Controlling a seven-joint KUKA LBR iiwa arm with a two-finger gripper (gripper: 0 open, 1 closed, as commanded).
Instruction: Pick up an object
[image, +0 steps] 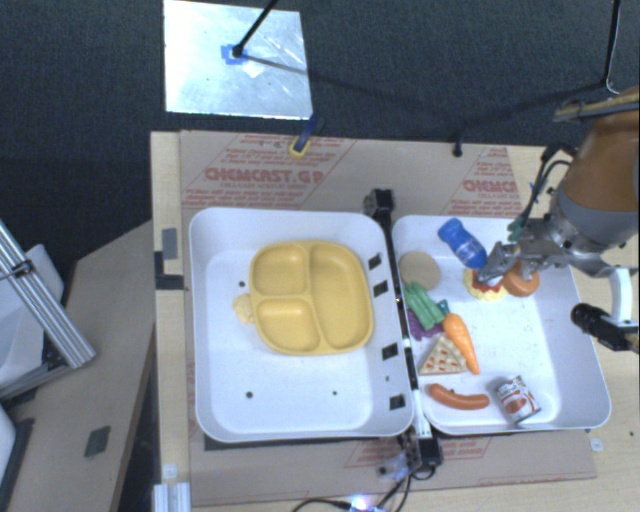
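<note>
You could not tell how the jaws (497, 270) stood; crowded beside the bottle (461, 242), they risked nudging it.

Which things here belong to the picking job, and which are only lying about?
For the job: gripper; blue bottle; red and yellow piece; carrot; sausage; can; right bin.

Lying about: yellow divided plate; left bin; foil sheet.

yellow tray (305, 298), white bins (215, 330), blue bottle (461, 241) — orange carrot (459, 339)
</note>
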